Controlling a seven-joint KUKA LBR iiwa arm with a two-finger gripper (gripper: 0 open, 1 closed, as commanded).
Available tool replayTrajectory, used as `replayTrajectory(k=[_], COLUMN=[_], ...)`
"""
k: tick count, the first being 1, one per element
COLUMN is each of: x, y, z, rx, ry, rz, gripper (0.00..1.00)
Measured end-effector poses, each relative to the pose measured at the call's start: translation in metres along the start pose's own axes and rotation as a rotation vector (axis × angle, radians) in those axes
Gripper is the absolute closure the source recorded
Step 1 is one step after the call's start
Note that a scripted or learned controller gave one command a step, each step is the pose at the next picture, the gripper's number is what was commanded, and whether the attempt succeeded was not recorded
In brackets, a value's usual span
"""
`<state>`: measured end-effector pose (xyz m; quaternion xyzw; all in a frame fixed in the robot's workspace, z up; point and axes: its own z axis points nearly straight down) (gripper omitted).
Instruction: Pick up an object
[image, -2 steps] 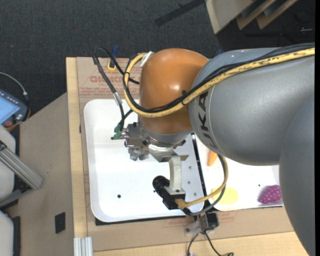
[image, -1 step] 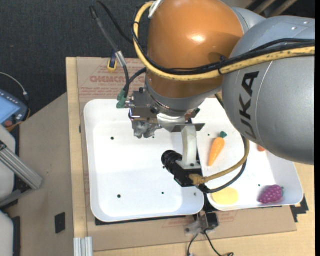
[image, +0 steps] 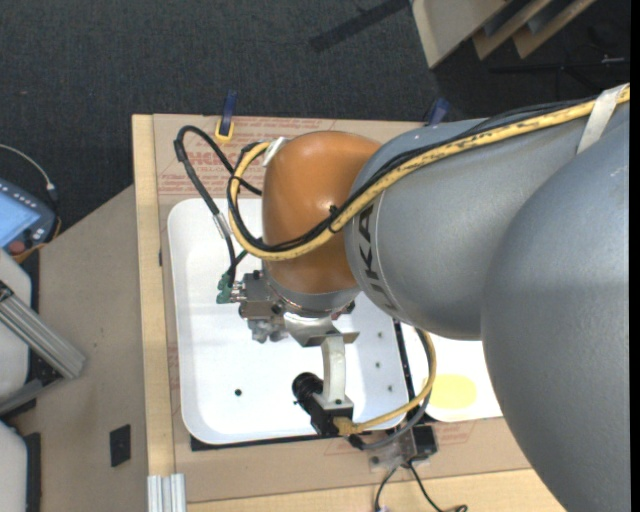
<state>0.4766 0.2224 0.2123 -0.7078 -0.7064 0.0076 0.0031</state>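
Brown bench (image: 152, 300) under one white bin (image: 200, 380), second white bin (image: 455, 357) alongside

Even overhead light, soft shadows, mild glare on the white bin (image: 200, 330), sharp focus.

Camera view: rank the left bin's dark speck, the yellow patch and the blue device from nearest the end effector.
From the end effector:
1. Dark speck, on the left bin floor.
2. Yellow patch, in the right bin.
3. Blue device, off the bench, far left.
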Motion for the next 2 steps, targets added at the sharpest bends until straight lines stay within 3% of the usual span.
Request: replayTrajectory(k=[1, 2], x=[-0.003, 0.002], y=[0.002, 0.001], z=[-0.01, 0.11], rx=[-0.014, -0.003], ry=[0.007, 0.002], rz=[-0.001, -0.001], gripper=[1.0, 1.0])
